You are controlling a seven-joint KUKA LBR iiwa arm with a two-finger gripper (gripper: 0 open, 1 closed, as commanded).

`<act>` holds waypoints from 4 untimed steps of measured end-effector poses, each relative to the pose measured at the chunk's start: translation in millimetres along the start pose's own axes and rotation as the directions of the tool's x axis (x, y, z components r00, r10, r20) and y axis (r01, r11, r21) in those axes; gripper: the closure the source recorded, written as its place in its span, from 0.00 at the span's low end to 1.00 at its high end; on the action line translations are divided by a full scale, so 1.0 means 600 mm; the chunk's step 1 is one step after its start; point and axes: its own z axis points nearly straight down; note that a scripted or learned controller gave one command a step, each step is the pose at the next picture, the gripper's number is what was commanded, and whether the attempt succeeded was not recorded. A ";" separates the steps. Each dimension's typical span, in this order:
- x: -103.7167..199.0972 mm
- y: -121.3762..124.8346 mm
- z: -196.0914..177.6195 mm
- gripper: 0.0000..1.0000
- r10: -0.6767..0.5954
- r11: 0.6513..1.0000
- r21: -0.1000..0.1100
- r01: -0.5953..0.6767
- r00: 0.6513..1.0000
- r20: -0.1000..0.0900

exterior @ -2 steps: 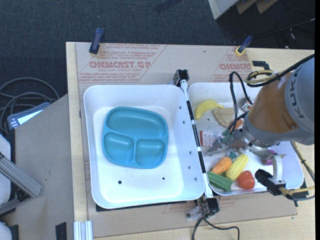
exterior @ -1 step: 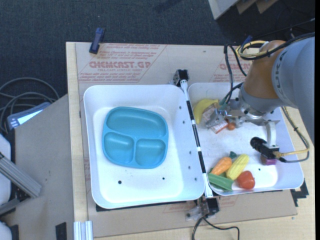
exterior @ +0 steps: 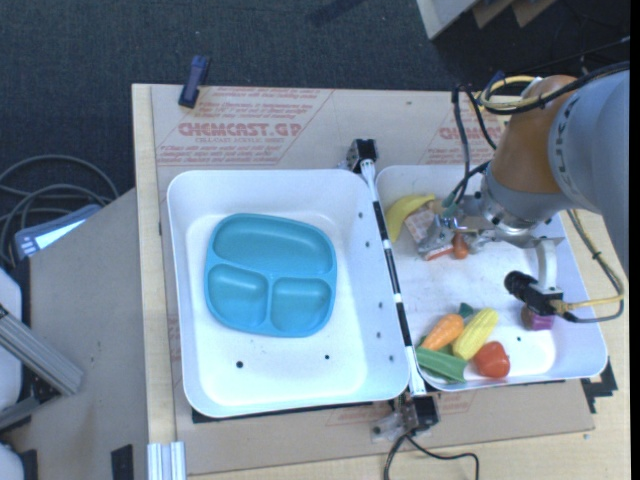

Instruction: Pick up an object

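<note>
Arm low in right bin [exterior: 585,353], jaws [exterior: 447,230] beside the banana [exterior: 408,211] near the bin's far left corner; can't tell jaw state. Carrot [exterior: 441,332], corn [exterior: 475,332], tomato [exterior: 491,360] at its near edge. Blue plate [exterior: 270,273] in left bin [exterior: 190,368].

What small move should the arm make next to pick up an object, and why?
Probably a short descent onto the yellow banana. The gripper sits low in the right bin, at the banana's right edge, and nothing shows between its fingers. The carrot, corn and tomato lie farther off, near the bin's front rim.
</note>
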 end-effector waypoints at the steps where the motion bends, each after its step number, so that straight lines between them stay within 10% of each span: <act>1: 0.104 -0.020 -0.151 1.00 -0.001 1.000 -0.002 0.001 1.000 -0.002; 2: 0.103 -0.021 -0.150 0.00 -0.001 1.000 -0.001 0.001 1.000 -0.001; 3: 0.019 0.023 0.013 0.00 0.001 1.000 0.003 -0.001 1.000 -0.001; 4: 0.020 0.026 -0.006 1.00 0.000 1.000 -0.001 0.000 1.000 -0.001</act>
